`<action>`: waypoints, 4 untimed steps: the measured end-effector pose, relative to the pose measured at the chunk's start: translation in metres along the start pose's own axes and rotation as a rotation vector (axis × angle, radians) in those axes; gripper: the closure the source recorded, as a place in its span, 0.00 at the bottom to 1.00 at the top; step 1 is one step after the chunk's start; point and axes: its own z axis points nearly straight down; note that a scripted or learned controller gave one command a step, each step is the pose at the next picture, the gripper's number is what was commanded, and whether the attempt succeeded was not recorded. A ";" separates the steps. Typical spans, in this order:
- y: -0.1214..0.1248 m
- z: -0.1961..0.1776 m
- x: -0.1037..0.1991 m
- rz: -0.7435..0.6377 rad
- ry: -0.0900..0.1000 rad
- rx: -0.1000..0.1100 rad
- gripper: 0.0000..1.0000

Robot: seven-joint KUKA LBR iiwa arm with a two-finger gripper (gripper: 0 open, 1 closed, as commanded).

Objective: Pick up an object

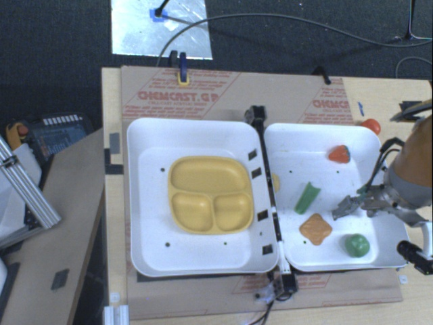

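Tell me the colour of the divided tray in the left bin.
Pale yellow. The divided tray shows plainly in the camera view, lying flat in the left bin.

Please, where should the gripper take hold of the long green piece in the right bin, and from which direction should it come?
Grip the green piece across its narrow width, near its middle, coming down from above. It lies flat and slanted on the right bin floor, with its long sides free; the orange piece sits just below its lower end. The gripper is already close on its right.
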 end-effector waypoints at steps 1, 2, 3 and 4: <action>0.001 -0.013 -0.001 0.001 -0.002 -0.005 1.00; -0.002 -0.075 -0.006 -0.001 -0.004 -0.009 1.00; -0.003 -0.119 -0.005 -0.003 -0.004 -0.009 1.00; -0.002 -0.158 -0.006 -0.003 -0.003 -0.007 1.00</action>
